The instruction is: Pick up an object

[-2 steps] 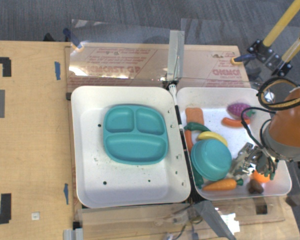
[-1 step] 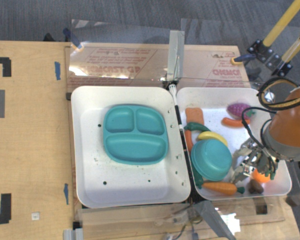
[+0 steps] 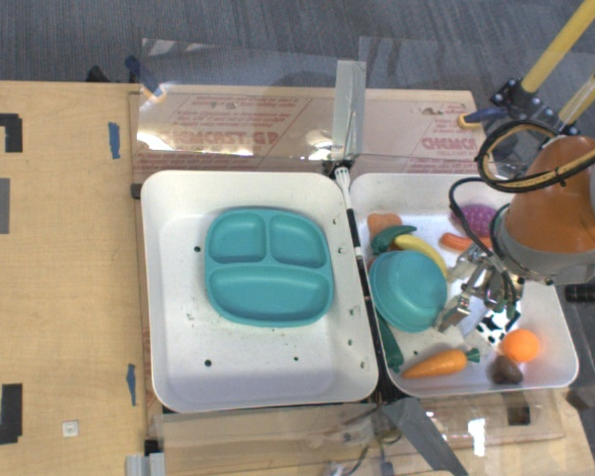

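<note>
My gripper (image 3: 468, 300) hangs low in the right bin (image 3: 560, 375), just off the right rim of a teal bowl (image 3: 407, 288). A carrot (image 3: 438, 363) lies in front of the gripper, near the bin's front wall. To its right sit an orange ball (image 3: 521, 345) and a small brown piece (image 3: 506, 369). A yellow banana (image 3: 423, 247) curves along the bowl's far rim. Nothing visibly hangs from the gripper. The orange wrist band (image 3: 547, 216) hides part of the bin's right side.
The left bin (image 3: 169, 296) holds a teal divided plate (image 3: 270, 266). At the right bin's back lie a purple item (image 3: 479, 216), an orange-red piece (image 3: 385, 224) and a small red-orange piece (image 3: 456, 240). A clear panel (image 3: 238, 127) stands behind both bins.
</note>
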